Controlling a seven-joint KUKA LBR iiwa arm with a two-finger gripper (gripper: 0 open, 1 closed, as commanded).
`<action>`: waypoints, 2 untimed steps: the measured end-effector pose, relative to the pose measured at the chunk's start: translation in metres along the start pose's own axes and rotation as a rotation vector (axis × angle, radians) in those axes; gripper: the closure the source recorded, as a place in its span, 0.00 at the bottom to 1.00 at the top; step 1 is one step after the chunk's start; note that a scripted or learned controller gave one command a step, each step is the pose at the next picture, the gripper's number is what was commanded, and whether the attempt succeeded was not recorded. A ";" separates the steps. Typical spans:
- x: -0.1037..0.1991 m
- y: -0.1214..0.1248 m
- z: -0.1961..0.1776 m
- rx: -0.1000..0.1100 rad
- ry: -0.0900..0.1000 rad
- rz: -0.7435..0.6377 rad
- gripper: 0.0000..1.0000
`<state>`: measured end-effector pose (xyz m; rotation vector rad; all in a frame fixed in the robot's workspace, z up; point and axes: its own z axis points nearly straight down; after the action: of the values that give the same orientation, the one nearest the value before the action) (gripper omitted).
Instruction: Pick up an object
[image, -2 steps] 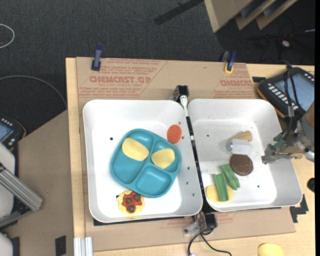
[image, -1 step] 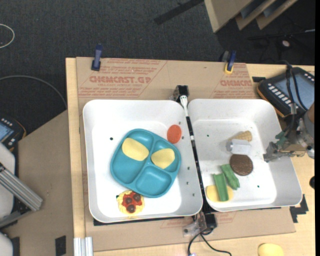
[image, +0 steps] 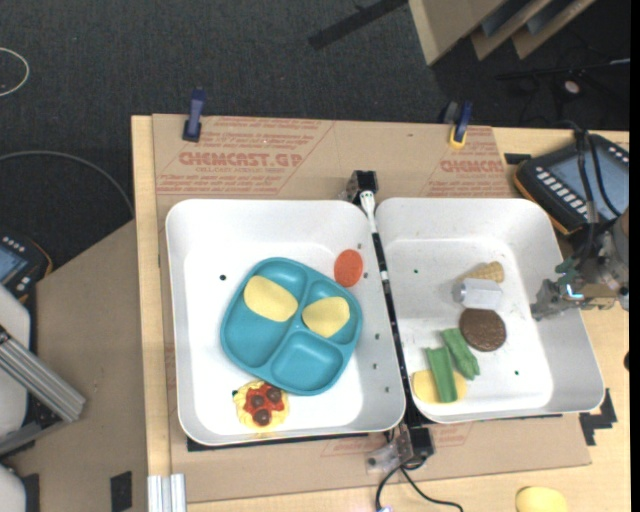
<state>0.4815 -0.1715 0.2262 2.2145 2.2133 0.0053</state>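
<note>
The right bin (image: 520, 225) holds a brown round cookie (image: 483, 329), a small grey-white block (image: 480, 294), a tan cone (image: 486, 271), two green sticks (image: 450, 361) and a yellow piece (image: 427, 386). In the left bin (image: 200, 240) a blue divided plate (image: 290, 345) carries two yellow pieces (image: 268, 297) (image: 326, 316). An orange ball (image: 348, 266) lies beside the plate, and a pizza-like toy (image: 261, 403) sits at the bin's front. My gripper (image: 566, 292) hovers at the right bin's right rim, apart from every object.
A black divider strip (image: 385, 300) runs between the bins. A tablet-like device (image: 575, 185) with cables lies at the back right. Blue and yellow clamps (image: 194, 115) (image: 459, 124) hold the board's far edge. A yellow object (image: 540, 498) sits off the board at the front right.
</note>
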 end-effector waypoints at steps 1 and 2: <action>0.000 0.001 -0.010 -0.003 -0.001 0.000 1.00; -0.055 0.048 0.074 0.005 0.001 0.001 1.00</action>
<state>0.5306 -0.2265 0.1532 2.2189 2.2152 0.0008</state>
